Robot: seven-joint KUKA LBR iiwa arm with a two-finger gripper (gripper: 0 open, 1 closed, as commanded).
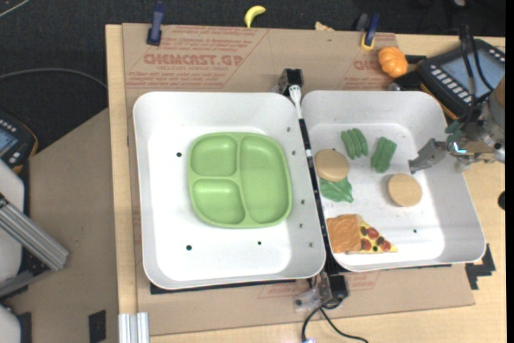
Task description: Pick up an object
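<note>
The right bin (462,230) holds several toy foods. Two tan round pieces lie in it, one near the left wall (331,165) and one further right (404,190). Two green pieces (353,142) (383,154) sit toward the back, and a third green piece (337,190) lies by the left wall. A pizza slice (359,234) lies at the front. My gripper (422,160) reaches in from the right and hangs just above and right of the right tan round piece. Nothing is visibly held.
The left bin (152,173) bears a light green divided plate (239,178). Behind the bins, outside them, lie a small orange object (392,60) and a yellow banana toy (254,14). Blue clamps (155,26) hold the board. A black device (459,78) stands at the back right.
</note>
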